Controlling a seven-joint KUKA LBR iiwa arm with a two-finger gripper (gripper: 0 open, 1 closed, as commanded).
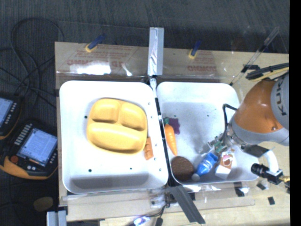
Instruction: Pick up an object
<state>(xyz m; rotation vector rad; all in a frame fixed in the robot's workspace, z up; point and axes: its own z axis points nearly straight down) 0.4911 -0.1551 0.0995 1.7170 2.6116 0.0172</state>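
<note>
**Crowded corner could spoil the pick**

While the left bin bears a yellow 3-compartment tray with a small orange piece at its right edge, the likely targets lie in the right bin: an orange carrot, a purple item, a brown round object, a blue bottle and a small white carton. The gripper hangs just above bottle and carton; whether it is released or clenched, I cannot tell. Packed neighbours risk a nudge, a double catch or a slip.
</note>
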